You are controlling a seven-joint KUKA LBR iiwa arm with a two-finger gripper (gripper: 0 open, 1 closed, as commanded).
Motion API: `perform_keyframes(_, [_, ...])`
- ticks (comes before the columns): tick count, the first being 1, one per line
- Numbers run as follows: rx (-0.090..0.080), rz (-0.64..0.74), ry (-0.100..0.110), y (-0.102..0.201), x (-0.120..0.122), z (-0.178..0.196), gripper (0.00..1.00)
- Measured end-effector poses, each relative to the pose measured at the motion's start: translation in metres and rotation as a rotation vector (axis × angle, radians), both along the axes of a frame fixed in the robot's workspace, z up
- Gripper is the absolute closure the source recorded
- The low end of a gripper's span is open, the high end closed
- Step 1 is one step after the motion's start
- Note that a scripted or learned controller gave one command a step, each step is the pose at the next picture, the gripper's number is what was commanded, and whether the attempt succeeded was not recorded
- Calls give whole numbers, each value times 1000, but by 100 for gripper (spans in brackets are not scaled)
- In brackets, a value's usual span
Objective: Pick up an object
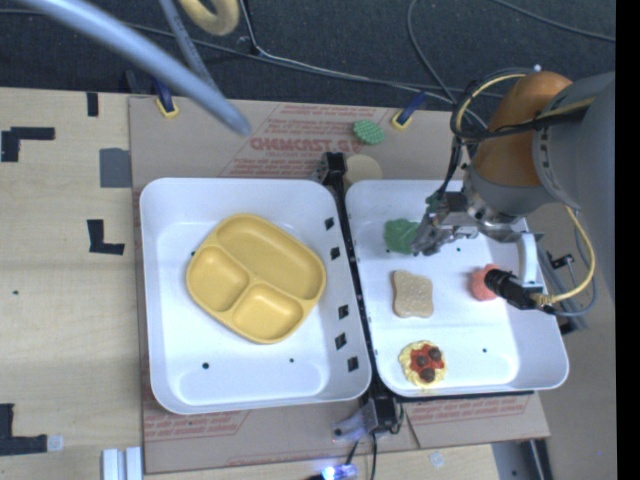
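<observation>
I see my gripper [432, 236] beside the green toy [401, 234] in the right bin [500, 368]; finger spread unclear.

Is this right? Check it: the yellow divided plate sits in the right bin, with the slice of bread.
Not quite. The camera view shows the yellow divided plate in the left bin. The slice of bread lies in the right bin, apart from it.

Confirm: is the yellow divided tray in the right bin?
No, the yellow divided tray lies in the left bin, with the food items in the right bin.
</observation>
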State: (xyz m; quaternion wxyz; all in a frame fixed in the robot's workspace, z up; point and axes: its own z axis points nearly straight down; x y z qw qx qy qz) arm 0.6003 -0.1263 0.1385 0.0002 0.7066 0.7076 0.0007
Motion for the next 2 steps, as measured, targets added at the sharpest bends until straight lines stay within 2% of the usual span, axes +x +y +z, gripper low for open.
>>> perform_keyframes(2, [0, 1, -1, 17, 2, 98, 100])
